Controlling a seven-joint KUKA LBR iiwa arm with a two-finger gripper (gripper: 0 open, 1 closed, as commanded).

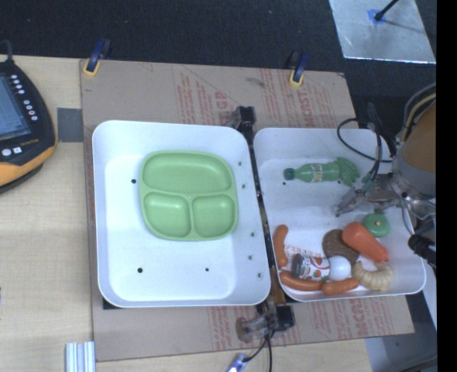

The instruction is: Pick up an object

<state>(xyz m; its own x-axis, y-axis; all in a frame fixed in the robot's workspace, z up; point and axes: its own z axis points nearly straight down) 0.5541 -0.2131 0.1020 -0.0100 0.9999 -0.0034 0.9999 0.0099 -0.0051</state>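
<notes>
Spread apart and holding nothing, the fingers of the gripper [351, 201] hang low over the right bin [269, 231], near its three o'clock wall, with the arm [418, 149] entering from the right.

Nearest the camera, along the bin's six o'clock edge, lies a cluster: two orange sausages [319, 286], one curved ring of pale pasta [374, 277], one white ball [339, 267], one small printed packet [306, 263], one brown round piece [337, 242] and one carrot [365, 241]. One green disc [376, 225] sits just beyond the carrot. At the bin's twelve o'clock lies one green bottle [324, 171], on its side.

At nine o'clock of that bin sits the left bin [120, 231], holding one green divided plate [188, 194] with three compartments. Farthest back, two clamps [95, 57] pin the cardboard sheet.
</notes>
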